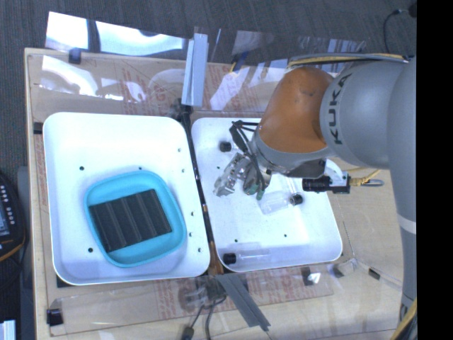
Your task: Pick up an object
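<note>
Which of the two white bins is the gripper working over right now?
The right bin. The gripper hangs over its upper-left part, above small clear items, while the left bin holds the blue tray.

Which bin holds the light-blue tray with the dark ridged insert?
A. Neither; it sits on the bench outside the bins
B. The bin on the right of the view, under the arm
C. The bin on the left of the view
C: the light-blue tray lies inside the left bin, apart from the gripper over the right bin.

"KUKA" on the grey arm [368,119]
</note>
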`<state>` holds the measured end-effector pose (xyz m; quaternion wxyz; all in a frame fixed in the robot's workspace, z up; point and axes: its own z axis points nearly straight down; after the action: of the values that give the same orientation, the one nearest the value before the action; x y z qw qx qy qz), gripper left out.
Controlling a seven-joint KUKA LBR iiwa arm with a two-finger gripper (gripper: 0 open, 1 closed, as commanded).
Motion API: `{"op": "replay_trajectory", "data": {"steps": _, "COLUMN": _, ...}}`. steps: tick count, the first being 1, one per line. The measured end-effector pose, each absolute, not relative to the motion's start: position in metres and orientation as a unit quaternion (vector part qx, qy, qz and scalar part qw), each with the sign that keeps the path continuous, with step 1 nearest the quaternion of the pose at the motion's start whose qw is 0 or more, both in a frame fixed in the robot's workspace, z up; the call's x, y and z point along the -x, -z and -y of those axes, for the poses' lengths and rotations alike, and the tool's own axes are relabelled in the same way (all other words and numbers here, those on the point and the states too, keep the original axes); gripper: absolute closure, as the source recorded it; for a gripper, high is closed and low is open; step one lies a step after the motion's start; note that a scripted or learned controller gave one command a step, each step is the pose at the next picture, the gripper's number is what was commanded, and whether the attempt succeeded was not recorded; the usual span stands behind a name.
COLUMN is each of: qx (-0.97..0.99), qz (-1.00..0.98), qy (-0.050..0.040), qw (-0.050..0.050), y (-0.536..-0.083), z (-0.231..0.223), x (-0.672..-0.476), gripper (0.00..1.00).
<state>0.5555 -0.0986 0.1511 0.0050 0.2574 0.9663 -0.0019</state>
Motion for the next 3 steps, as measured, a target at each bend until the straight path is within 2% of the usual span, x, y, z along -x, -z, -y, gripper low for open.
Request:
{"op": "replay_trajectory", "data": {"steps": 1, "qx": -0.134, "qz": -0.991, "qy": 0.0002, "qw": -0.001, "y": -0.12, "z": 0.113, "x": -0.512, "gripper": 1.0}}
{"op": "replay_trajectory", "data": {"steps": 2, "qx": -0.257, "qz": -0.966, "qy": 0.0028, "qw": 0.001, "y": -0.093, "z": 0.104, "x": -0.504, "gripper": 1.0}}
{"op": "replay_trajectory", "data": {"steps": 3, "qx": -0.208, "qz": -0.978, "qy": 0.0002, "qw": -0.001, "y": -0.131, "z": 0.094, "x": -0.481, "gripper": 1.0}}
